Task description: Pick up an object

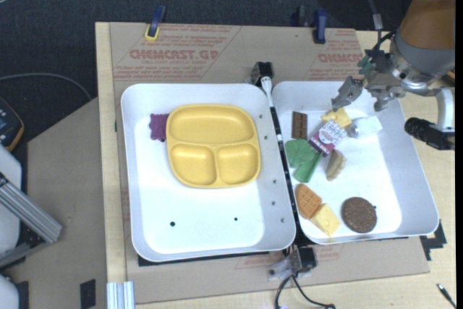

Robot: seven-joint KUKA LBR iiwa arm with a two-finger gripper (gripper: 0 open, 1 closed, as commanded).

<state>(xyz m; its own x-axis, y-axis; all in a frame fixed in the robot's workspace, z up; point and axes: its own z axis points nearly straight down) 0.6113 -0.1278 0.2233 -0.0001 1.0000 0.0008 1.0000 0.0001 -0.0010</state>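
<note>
You are seeing the gripper (367, 92) hovering spread and holding nothing above the right bin (416, 181), so the pick is not yet starting.

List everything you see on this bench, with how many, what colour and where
Bins: two, white, side by side on the bench.
Divided plate: one, yellow, left bin.
Purple item: one, left bin, touching the plate's left edge.
Brown bar: one, right bin, far left part.
Green item: one, right bin, left of centre.
Wrapped packet: one, white and purple, right bin centre.
Waffle piece: one, orange-brown, right bin, near side.
Yellow wedge: one, beside the waffle piece.
Round cookie: one, dark brown, right bin, near side.
Clamps: two, far edge of the board.
End effector: one, grey, above the right bin's far side.
</note>
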